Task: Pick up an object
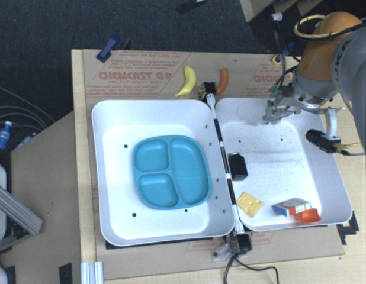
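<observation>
Nearest the camera, along the front wall of the right bin [340, 188], lie the things I could take: a yellow cheese wedge [249, 204] by the front left corner, and to its right a small carton [293, 206] touching an orange-red piece [308, 216]. A black block [237, 166] sits a little further back, just beside the divider between the bins. In the left bin [106, 158] a blue divided plate [171, 171] lies flat near the middle.

My gripper [276, 112] is at the far end of the right bin, close to the back wall and well apart from every one of those things. I cannot tell how wide it stands; the fingers are too small and dark against the wrist.

Beyond the bins, a banana [186, 81] and an orange sausage-shaped toy [221, 81] rest on the table [135, 76].

My worries from here: if I go down where I hang now, I close on bare bin floor. The carton and the orange-red piece touch, so a grasp there could nudge one away or catch both badly. The cheese wedge is low and near the wall, where my fingers may strike the rim. The black block hugs the divider, leaving little room on that side.
</observation>
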`<state>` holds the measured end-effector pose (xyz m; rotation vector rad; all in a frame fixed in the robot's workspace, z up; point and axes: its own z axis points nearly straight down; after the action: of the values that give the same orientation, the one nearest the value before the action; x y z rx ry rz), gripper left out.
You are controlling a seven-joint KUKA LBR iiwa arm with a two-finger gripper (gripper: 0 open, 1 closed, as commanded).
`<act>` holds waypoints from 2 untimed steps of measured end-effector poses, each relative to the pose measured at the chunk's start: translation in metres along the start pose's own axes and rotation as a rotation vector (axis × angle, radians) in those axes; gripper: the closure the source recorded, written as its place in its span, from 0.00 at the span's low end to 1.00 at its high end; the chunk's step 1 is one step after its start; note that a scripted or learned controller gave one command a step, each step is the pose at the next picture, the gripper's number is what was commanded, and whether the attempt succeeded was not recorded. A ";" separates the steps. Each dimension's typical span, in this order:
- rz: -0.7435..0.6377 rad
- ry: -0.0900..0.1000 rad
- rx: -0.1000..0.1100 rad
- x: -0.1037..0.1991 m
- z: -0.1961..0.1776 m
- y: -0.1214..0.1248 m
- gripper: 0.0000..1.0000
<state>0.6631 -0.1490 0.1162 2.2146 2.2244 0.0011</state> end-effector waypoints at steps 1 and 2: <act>-0.001 -0.001 -0.002 0.000 -0.010 0.001 1.00; -0.002 -0.001 -0.004 0.000 -0.021 0.001 1.00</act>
<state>0.6644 -0.1485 0.1370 2.2096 2.2239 0.0040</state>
